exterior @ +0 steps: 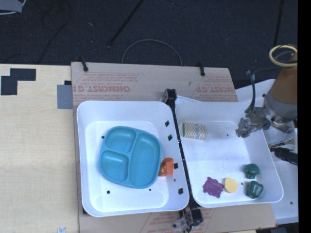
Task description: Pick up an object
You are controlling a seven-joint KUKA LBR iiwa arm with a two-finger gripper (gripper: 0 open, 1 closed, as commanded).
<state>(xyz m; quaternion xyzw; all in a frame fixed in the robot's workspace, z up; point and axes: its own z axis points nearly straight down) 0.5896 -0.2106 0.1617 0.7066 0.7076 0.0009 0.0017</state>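
- My desk (34, 154) carries two white bins side by side: the left bin (92, 115) and the right bin (272, 164).
- A blue divided plate (130, 156) lies in the left bin, an orange piece (167, 166) touching its right edge.
- My pincer (247, 128) hovers at the right bin's upper right rim, grasping nothing.
- Right bin: patterned block (194, 130) at top left; purple toy (213, 187), yellow piece (231, 185) and two dark green toys (253, 189) along the front.

light: even, overhead, fairly bright | white bins (127, 108): close to overexposed, little surface detail | shadows: soft, short, under the blue plate (130, 157) and small toys | background floor: dark, grainy | sharpness: mildly soft overall, hand (248, 125) slightly blurred | colour: cool bluish cast
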